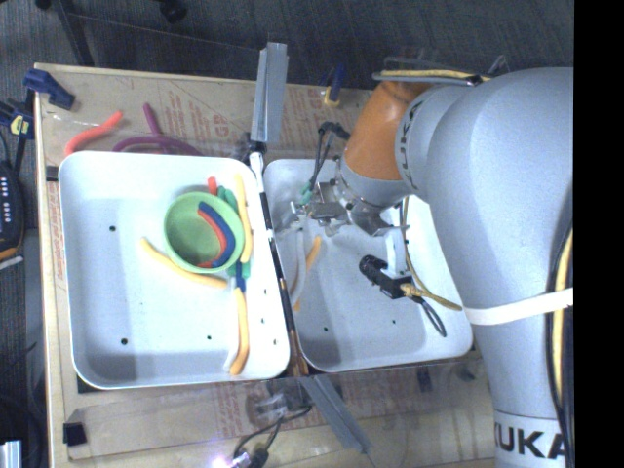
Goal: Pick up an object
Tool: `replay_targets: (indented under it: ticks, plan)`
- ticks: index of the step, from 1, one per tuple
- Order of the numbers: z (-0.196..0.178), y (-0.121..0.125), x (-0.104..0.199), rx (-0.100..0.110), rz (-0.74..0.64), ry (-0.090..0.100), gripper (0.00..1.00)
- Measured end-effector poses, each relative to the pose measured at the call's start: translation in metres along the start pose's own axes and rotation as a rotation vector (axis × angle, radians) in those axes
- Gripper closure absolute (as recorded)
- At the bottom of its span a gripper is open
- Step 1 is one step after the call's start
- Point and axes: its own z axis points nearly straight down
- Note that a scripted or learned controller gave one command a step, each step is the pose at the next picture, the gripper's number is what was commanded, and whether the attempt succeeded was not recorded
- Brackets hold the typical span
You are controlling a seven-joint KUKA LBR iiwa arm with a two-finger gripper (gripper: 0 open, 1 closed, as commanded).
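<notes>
The arm [487, 213] enters from the right and covers much of the right bin [361, 344]. Its orange band [375, 139] sits above the wrist, and the tool [310, 206] is positioned low over the upper left corner of the right bin, close to the divider between the two bins. Whether the tool is wide, narrow or holding anything cannot be determined from this view. A thin orange stick [312, 252] lies on the floor of the right bin, just below the tool. The left bin [107, 339] contains a green bowl [190, 232] holding curved red and blue pieces, with several long yellow strips [185, 269] lying beside and beneath it. Both bins rest on the surface [195, 105], where a red strip [93, 133] and a purple loop [156, 142] lie above the left bin.
</notes>
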Motion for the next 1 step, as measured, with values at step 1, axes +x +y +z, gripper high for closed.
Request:
replay_targets:
  ticks: [1]
  plan:
    - [0.0116,-0.0417,-0.0051,0.006,0.117,0.0,0.0]
